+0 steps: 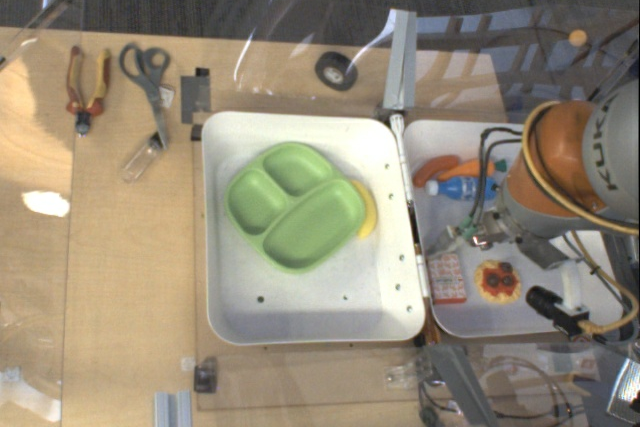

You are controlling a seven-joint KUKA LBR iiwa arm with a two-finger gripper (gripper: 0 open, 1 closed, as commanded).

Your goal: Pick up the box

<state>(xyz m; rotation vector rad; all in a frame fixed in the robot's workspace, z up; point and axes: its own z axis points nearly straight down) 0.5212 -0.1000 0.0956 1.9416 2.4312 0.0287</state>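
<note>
While the arm (575, 165) is reached in from the worktop's right edge, its grey body and orange band are seen over the right bin (455, 315), covering much of that bin's right half. The gripper (478, 235) is seen low over the middle of the right bin; whether it is open or closed cannot be told, and nothing can be seen held in it. The box (447, 277), a small flat packet with a red and white print, is seen lying on the floor of the right bin against its left wall, near the front left corner, just beside and below the gripper. A small round pizza-like toy (498, 281) is seen just to the right of the box. An orange carrot-shaped toy (438, 168) and a blue bottle with an orange cap (468, 186) are seen in the back left part of the same bin. In the left bin (300, 310), a green divided plate (297, 206) is laid over a yellow object (366, 210), of which only an edge is shown. Along the worktop's back left edge, pliers (86, 90), scissors (148, 75) and a roll of tape (336, 70) are laid.
</note>
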